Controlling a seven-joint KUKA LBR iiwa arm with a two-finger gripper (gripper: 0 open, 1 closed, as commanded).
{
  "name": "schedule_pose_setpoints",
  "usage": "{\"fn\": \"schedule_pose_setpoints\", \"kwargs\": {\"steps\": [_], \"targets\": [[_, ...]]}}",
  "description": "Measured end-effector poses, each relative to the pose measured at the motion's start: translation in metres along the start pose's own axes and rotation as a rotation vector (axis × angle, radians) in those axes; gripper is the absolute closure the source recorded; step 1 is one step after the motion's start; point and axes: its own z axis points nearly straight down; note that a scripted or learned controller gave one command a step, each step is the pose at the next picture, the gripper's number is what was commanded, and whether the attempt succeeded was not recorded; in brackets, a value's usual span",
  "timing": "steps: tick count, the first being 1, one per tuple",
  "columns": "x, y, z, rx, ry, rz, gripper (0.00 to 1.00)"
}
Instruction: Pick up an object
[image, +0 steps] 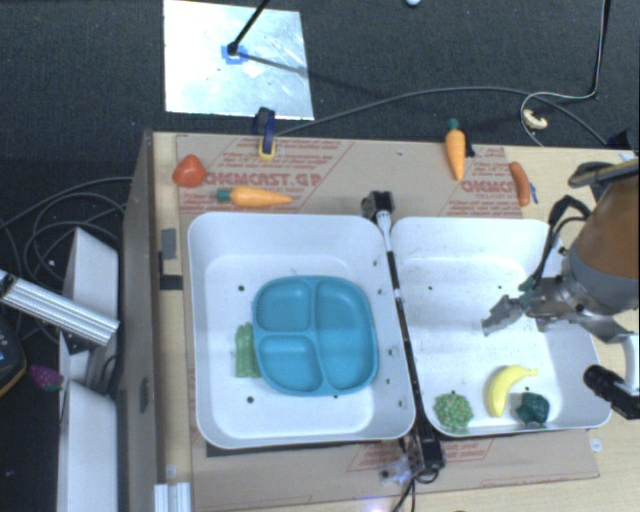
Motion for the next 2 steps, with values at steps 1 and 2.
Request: {"fn": "schedule_pose_setpoints", "kwargs": {"steps": [1,2], "targets": [[0.0004,0.0015,-0.0105,-0.003,0.001,-0.004,1.0],[0.0004,0.0015,-0.0105,-0.003,0.001,-0.004,0.0]]}}
